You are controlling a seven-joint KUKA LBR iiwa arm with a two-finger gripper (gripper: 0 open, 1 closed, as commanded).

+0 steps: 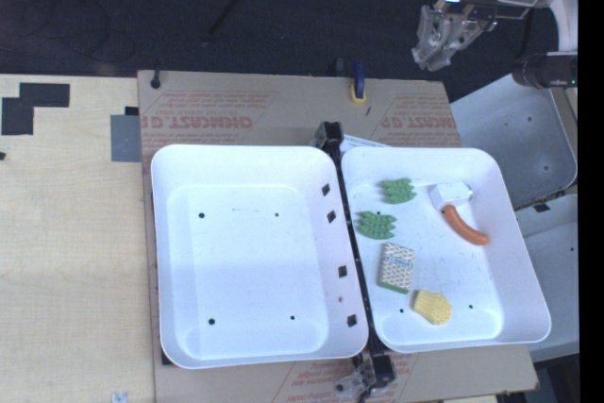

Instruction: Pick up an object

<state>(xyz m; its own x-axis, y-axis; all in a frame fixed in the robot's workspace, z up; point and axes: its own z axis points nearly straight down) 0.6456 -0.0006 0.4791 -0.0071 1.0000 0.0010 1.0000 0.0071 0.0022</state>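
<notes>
1. The gripper [439,42] is hanging above the bench, beyond the far rim of the right bin [514,231].
2. Inside the right bin, two green pieces [397,191] [377,224], an orange sausage [465,226], a patterned block [397,266] and a yellow piece [432,306] are lying.

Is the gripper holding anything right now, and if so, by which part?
Nothing shows between the fingers of the gripper, which hangs high beyond the right white bin.
</notes>
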